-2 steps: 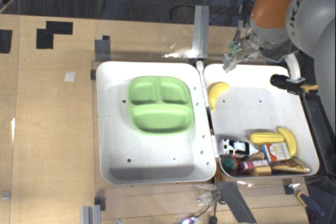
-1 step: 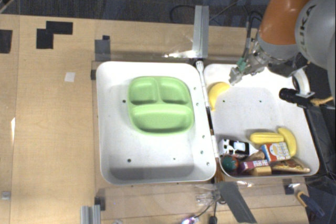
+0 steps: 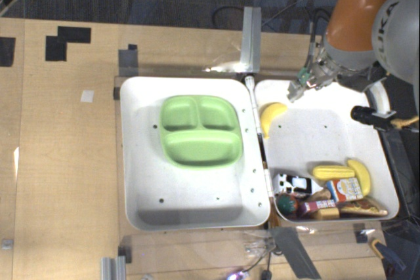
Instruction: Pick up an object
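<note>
My gripper (image 3: pixel 300 86) hangs over the back edge of the right bin (image 3: pixel 328 124), coming in from the upper right. A round yellow fruit (image 3: pixel 272 116) lies a little below and left of it, against the bin's left wall. Nothing shows between the fingers. In the near corner of the right bin lie a yellow banana (image 3: pixel 342 172), a small printed box (image 3: pixel 346 190), a green ball (image 3: pixel 285 205), a black-and-white item (image 3: pixel 293 183) and several dark wrapped pieces (image 3: pixel 328 210).
The left bin (image 3: pixel 141 193) holds a green divided plate (image 3: pixel 200 130). A metal post (image 3: pixel 251 39) stands behind the seam between the bins. A black fitting (image 3: pixel 371 116) sticks in over the right bin's right edge.
</note>
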